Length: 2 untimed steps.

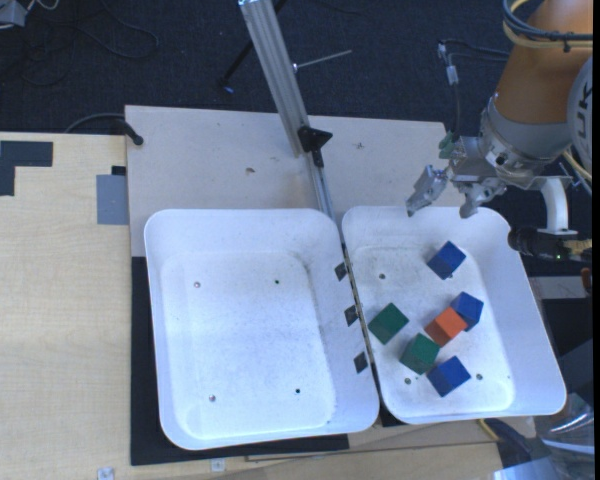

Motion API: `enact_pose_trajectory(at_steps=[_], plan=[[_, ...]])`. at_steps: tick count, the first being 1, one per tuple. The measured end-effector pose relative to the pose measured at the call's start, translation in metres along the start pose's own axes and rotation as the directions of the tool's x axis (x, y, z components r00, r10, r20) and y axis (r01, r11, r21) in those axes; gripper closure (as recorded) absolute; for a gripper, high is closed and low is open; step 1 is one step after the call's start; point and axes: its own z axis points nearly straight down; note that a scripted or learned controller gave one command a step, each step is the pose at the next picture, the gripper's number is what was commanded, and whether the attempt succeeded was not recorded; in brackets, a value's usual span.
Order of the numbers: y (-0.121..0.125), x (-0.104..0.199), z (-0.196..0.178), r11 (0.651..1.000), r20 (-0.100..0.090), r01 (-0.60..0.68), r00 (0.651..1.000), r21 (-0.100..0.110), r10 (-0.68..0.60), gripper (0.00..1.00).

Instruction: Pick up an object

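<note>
Two shallow white bins sit side by side on the bench: the left bin (pixel 170 268) and the right bin (pixel 525 298).

Six blocks lie in the right bin, in three colours.

Three are blue: the far blue block (pixel 446 260), a second blue block (pixel 468 308) toward the right, and the near blue block (pixel 449 375).

Two are green: the left green block (pixel 388 323) and a second green block (pixel 420 352) nearer the front.

One is orange: the orange block (pixel 445 326), touching the second blue block.
</note>
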Motion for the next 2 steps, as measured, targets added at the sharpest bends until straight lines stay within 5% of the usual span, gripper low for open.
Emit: enact_pose_trajectory(at_steps=[1,2], plan=[[-0.05,-0.047,0.118,1.0,-0.001,-0.005,1.0,0.01,0.005,0.0],[-0.008,-0.066,0.163,1.0,0.009,-0.003,1.0,-0.018,0.004,0.0]])
